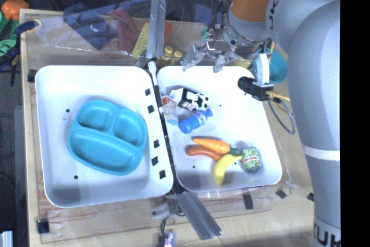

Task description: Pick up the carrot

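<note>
The carrot (210, 144) is located in the right bin (261, 124), beside a banana (222, 167). The claw (202, 58) is held open and unloaded above the bin's far rim.

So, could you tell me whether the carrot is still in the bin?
Yes: the carrot lies flat in the right bin, beside the banana; the gripper is open above the far rim.
</note>
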Robot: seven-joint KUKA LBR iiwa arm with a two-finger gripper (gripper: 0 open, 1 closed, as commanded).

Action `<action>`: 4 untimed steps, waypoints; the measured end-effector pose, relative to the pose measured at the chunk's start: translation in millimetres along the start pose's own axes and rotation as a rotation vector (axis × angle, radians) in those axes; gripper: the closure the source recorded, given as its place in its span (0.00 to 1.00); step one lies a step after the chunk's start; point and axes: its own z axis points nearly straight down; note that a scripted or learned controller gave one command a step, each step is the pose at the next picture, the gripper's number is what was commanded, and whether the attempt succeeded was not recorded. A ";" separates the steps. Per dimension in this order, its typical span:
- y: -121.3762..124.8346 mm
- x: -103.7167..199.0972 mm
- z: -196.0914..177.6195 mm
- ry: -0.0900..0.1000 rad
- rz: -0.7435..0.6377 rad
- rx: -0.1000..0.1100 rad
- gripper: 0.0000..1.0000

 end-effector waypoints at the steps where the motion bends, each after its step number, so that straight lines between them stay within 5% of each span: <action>1: -70.4 8.4 86.4 0.000 0.144 0.000 0.00; 2: -157.6 -37.0 93.1 0.001 -0.010 -0.003 0.00; 3: -176.7 -47.8 158.9 0.002 -0.310 -0.005 0.00; 4: -83.4 -92.0 158.8 0.001 -0.216 -0.004 0.00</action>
